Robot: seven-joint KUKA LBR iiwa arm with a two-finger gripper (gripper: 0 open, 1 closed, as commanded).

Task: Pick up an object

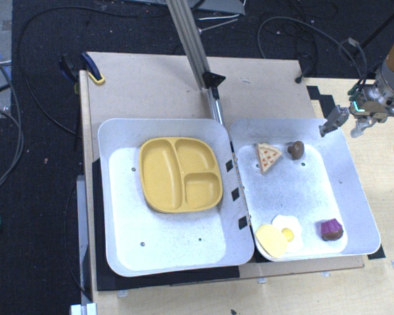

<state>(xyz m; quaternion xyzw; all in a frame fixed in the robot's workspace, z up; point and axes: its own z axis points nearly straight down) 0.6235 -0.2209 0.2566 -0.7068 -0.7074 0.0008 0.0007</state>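
Observation:
The right bin (318,182) holds a pizza slice (268,157), a small brown round piece (295,150), a fried egg (287,228), a pale yellow flat piece (270,240) and a purple object (331,229). My gripper (344,124) hangs at the far right, above the bin's upper right corner, well apart from all of them. Its two fingers stand spread, with nothing between them.
The left bin (121,195) bears a yellow divided plate (181,174). A slanted metal pole (194,41) runs from the top down to the gap between the bins. A blue and yellow tool (92,69) lies on the bench's back left corner.

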